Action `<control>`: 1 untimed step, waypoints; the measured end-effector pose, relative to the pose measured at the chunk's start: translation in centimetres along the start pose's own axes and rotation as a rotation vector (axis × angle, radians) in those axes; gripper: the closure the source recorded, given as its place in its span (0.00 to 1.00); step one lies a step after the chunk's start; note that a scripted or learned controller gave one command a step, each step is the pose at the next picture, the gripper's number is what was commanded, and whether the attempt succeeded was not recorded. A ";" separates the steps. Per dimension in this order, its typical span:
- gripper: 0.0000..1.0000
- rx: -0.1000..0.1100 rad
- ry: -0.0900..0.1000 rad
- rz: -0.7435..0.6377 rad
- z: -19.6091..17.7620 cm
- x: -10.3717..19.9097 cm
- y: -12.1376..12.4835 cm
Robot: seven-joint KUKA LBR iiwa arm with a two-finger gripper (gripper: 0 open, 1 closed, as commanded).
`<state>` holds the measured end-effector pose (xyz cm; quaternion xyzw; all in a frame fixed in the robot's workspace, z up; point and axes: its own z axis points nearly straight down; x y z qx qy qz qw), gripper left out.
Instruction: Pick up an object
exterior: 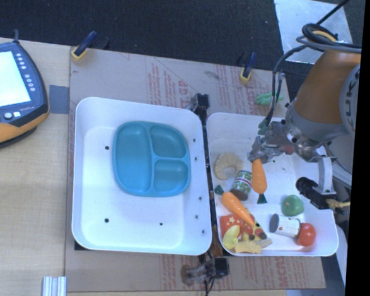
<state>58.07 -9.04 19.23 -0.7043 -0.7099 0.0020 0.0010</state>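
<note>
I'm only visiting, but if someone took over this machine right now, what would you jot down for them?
Gripper: low over the right bin, with a toy carrot hanging from between its fingers, so it looks picked.
Right bin also holds a second carrot, a small can, a green ball, a tomato and other toy food.
Left bin: blue divided plate.
Done: grasp seems made.
Left: lift it clear; the hold may slip.

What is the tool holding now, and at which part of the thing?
The tool appears to hold a carrot by its top end; the carrot hangs below it over the right bin.
</note>
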 end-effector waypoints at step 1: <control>1.00 0.001 0.003 0.005 -5.0 1.2 -4.6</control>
